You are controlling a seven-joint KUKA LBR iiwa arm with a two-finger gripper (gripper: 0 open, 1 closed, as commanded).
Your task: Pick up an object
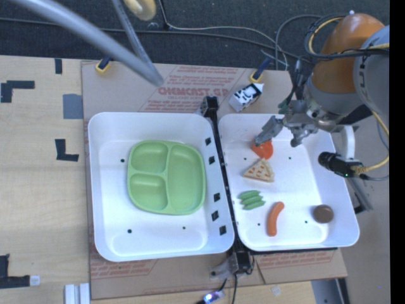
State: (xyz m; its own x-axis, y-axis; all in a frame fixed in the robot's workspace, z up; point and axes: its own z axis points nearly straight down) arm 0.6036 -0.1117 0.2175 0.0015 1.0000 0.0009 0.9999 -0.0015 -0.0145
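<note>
Fingers (271,130) were spread wide, one prong reaching down-left toward the red piece (263,149) and the other (297,136) off to the right; nothing sat between them. The left fingertip hung just above the red piece (whether it touched could not be told from this angle). Gripper (283,133) was over the far part of the right bin (338,233), arm (345,62) coming in from the right. Red piece lay in the right bin, touching or just beside the waffle wedge (260,170). Nearer the front: green beans (251,199), sausage (274,218), and a brown round piece (323,214) well apart to the right. Left bin (111,233) held a green divided plate (167,176).
</note>
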